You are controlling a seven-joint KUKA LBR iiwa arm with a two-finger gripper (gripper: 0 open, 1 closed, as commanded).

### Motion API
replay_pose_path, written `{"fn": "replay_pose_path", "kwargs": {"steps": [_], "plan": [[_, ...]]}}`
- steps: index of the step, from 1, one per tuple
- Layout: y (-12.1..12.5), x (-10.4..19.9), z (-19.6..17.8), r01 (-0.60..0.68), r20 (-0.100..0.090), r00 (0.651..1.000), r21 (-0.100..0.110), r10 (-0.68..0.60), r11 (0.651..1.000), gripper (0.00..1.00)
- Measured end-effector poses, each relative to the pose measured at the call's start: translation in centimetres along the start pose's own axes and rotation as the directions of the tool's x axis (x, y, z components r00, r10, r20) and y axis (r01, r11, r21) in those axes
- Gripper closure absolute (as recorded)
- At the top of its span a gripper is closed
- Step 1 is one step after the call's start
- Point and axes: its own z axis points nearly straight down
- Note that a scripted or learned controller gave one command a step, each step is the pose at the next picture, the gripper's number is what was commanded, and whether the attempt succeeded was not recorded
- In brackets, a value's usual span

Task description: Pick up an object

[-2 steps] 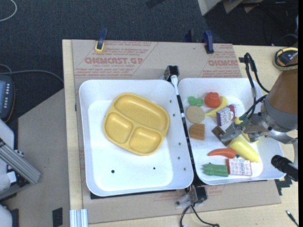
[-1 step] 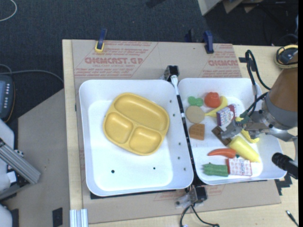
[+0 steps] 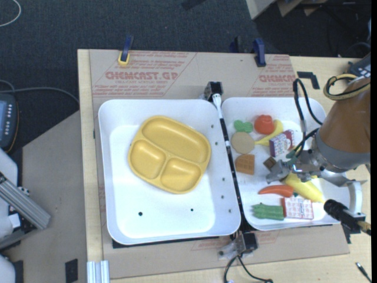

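The grey arm with the orange band is seen reaching in over the right-hand shallow white bin (image 3: 250, 106), and its two-finger gripper (image 3: 281, 171) is lowered among the small toy foods gathered there. No object can be made out between its tips, and whether they are spread or pressed together cannot be told, since the metal parts blur into the clutter. Just beside the tips lie a long red plastic chilli pepper (image 3: 275, 190), a yellow plastic banana (image 3: 305, 187) and a small dark brown block (image 3: 270, 163); a tan square cracker-like piece (image 3: 245, 164) sits a little further off. The left-hand white bin (image 3: 112, 158) bears a yellow three-compartment plastic plate (image 3: 169, 154). The step in hand is judged to be the approach, with no grasp yet confirmed. A single piece, perhaps the pepper, would need to be centred between the tips before closing and lifting
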Motion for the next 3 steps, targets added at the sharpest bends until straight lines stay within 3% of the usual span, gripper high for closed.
{"fn": "replay_pose_path", "kwargs": {"steps": [1,2,3], "plan": [[0.5,-0.4,3.2,-0.003,0.012,1.0,-0.027,0.004,1.0,0.0],[0.5,-0.6,2.2,-0.006,0.017,1.0,-0.03,0.006,1.0,1.0],[0.8,-0.8,-2.1,0.001,0.004,1.0,-0.011,-0.001,1.0,1.0]]}}
